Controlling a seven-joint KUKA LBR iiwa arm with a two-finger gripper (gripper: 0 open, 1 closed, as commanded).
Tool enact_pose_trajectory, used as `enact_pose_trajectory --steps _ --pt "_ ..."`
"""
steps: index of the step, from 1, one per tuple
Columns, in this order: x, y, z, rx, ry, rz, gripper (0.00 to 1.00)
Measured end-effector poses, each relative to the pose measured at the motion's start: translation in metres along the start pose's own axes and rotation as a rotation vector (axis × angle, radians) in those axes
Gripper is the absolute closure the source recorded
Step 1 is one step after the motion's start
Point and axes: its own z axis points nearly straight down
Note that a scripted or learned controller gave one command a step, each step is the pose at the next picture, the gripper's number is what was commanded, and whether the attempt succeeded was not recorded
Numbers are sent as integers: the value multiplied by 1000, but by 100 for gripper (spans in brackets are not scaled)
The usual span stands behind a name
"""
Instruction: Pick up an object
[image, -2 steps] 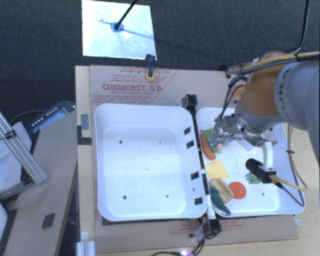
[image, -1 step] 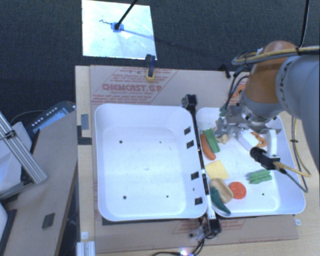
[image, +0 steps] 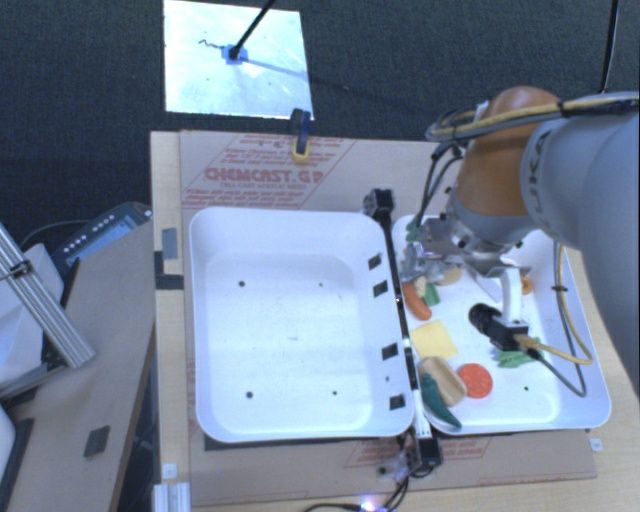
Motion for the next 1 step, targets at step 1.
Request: enact_pose_trajectory --steps 1 --pt "102 25 6 -3 3 -6 100"
